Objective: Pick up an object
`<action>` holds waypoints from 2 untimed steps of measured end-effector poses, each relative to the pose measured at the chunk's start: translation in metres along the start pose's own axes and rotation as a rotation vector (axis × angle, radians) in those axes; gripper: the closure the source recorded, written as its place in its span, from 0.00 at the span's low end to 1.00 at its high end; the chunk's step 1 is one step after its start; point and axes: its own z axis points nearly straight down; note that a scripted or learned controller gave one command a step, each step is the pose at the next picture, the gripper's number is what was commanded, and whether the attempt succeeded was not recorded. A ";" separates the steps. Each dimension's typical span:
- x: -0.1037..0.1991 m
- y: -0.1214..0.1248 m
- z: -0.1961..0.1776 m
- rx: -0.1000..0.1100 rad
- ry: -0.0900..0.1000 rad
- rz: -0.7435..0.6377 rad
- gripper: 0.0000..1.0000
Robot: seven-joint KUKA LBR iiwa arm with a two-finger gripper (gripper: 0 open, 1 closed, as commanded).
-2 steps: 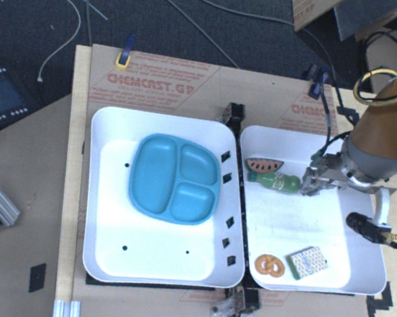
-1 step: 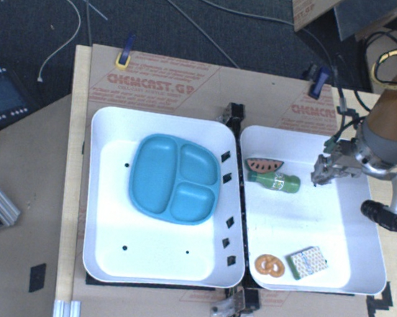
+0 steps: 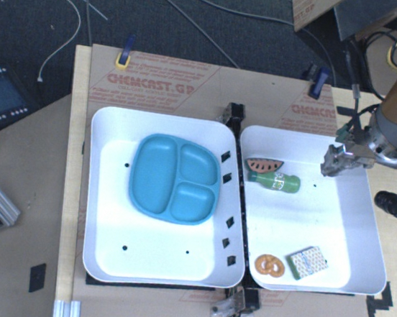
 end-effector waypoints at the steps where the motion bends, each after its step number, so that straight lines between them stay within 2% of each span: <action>1: 0.000 0.001 -0.042 -0.001 0.000 0.000 1.00; 2: 0.054 0.011 -0.048 0.002 0.002 -0.005 1.00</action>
